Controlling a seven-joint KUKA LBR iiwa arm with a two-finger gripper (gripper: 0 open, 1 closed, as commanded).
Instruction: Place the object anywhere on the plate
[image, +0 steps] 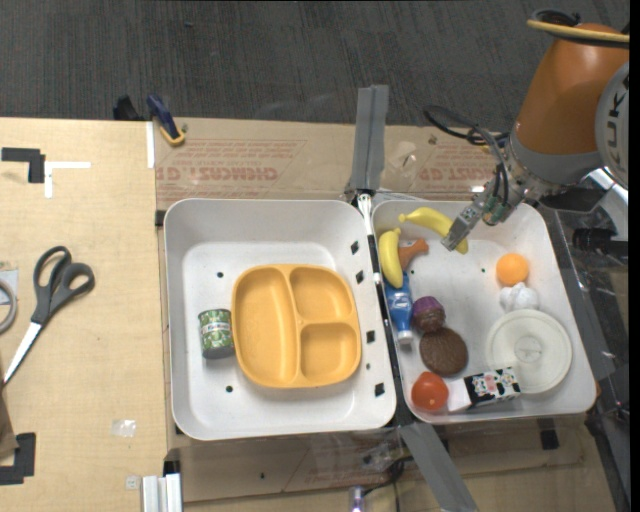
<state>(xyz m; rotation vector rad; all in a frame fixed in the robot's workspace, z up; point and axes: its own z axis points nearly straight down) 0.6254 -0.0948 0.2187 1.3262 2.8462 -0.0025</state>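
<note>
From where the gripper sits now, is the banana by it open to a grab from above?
Probably yes: the gripper hovers at the banana, whose top is bare; nothing lies on it.

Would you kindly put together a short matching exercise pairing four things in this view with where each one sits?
Things:
1. yellow plate
2. green can
3. scissors
4. red tomato

Places:
A. on the wooden bench, outside the bins
B. near corner of the right bin
C. middle of the left bin
D. left bin, just left of the plate

Pairs: 1-C, 2-D, 3-A, 4-B
</note>
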